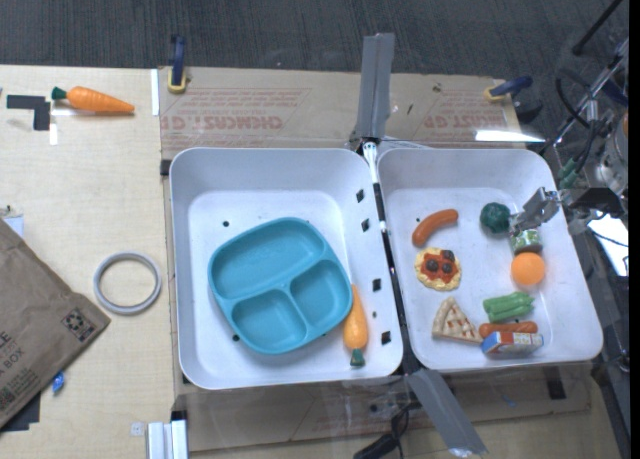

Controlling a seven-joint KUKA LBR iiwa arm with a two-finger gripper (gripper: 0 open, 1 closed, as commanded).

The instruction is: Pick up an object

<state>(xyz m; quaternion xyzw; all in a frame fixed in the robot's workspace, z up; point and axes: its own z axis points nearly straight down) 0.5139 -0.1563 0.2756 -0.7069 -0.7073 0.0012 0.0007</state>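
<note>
The right bin (570,347) holds several toy foods: a red sausage (435,225), a small round pizza (438,268), a dark green ball (494,217), an orange (527,269), a green pod (508,304), a pizza slice (455,322) and a can lying on its side (512,340). My gripper (537,209) hangs low over the bin's right side, just right of the green ball. A small green-and-white object (526,240) lies directly below it, above the orange. Whether the gripper touches that object is unclear.
The left bin (200,187) carries a teal divided plate (280,285) and an orange carrot (356,319) at its right wall. On the bench to the left lie another carrot (92,100), a grey tape ring (127,281) and a cardboard box (30,337).
</note>
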